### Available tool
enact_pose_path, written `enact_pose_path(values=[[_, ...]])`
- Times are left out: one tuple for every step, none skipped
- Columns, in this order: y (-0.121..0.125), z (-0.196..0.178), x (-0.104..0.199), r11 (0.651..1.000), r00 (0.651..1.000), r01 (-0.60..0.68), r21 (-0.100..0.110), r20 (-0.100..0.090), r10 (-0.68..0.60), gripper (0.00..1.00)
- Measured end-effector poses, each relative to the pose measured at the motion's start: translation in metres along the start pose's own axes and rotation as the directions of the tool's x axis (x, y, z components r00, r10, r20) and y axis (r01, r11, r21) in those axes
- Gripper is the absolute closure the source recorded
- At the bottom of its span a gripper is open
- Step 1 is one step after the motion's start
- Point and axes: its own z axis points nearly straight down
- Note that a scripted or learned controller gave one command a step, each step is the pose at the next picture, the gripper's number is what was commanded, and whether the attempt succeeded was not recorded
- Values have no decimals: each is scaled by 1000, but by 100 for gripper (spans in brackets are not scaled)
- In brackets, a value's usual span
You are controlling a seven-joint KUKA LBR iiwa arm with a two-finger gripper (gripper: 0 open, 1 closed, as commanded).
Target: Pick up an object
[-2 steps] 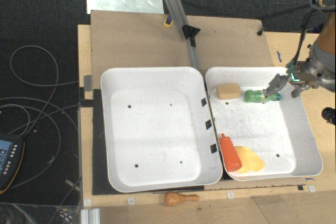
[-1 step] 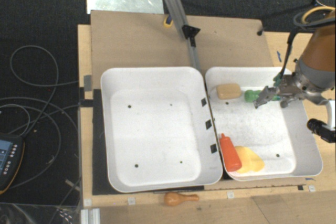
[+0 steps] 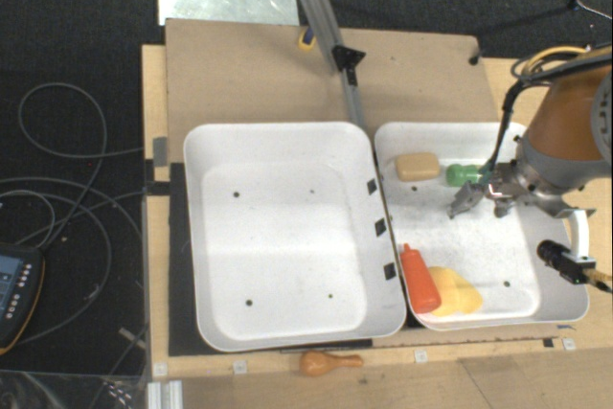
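Hand [image 3: 476, 198]: over the right bin [image 3: 556, 302], near its far edge; fingers spread apart, nothing between them.
Green object [image 3: 463, 174]: just beside the hand, toward the bin's far edge; contact cannot be told.
Tan block [image 3: 418, 168]: far-left corner of that bin.
Orange bottle [image 3: 419, 279] and yellow object [image 3: 457, 291]: touching, near-left corner.
Left bin [image 3: 278, 144]: alongside.
Orange-brown object [image 3: 329, 362]: on the surface's near edge.

Orange pear-shaped thing [image 3: 330, 361] on bench, handheld controller [image 3: 17, 290] on floor, cables [image 3: 67, 120]

Arm [image 3: 575, 124] cut off at right edge.
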Motion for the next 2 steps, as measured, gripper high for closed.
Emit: enact_pose_path(values=[[0,51,0,1000,1000,0,-1,0,0,0],[2,37,0,1000,1000,0,-8,2,0,100]])
